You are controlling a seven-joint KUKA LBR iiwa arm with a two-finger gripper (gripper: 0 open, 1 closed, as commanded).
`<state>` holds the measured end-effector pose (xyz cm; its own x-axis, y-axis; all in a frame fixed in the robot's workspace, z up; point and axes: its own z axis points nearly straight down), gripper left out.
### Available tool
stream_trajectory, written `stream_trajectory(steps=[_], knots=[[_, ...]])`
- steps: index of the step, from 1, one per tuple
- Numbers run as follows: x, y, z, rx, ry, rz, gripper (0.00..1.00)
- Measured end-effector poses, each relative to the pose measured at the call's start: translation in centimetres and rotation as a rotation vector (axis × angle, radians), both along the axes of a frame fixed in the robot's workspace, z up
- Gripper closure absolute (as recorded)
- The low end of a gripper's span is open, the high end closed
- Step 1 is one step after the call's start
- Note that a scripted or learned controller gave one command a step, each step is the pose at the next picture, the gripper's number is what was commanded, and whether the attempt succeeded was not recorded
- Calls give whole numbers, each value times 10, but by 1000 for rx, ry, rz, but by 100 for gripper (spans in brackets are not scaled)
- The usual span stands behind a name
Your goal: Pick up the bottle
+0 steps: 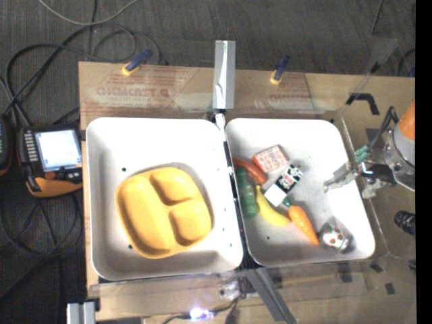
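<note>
The green plastic bottle [247, 196] is found against the right white bin's [317, 131] left wall, crowded by a yellow banana [270, 212]. Open floor is left toward the right rim, where the metal two-finger gripper [337, 179] is seen, its spread not discernible.

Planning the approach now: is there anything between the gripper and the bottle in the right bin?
Nothing visible blocks it. The gripper hangs over the right bin's right side, and bare bin floor lies between it and the bottle. The crowding is on the bottle's other sides: the banana and carrot touch its lower end.
</note>
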<state>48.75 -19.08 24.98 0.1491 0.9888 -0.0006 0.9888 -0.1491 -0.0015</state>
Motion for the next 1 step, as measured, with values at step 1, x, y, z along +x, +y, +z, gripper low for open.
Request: stream_trajectory(steps=[1], knots=[[70,39,13,0,2,59,0]])
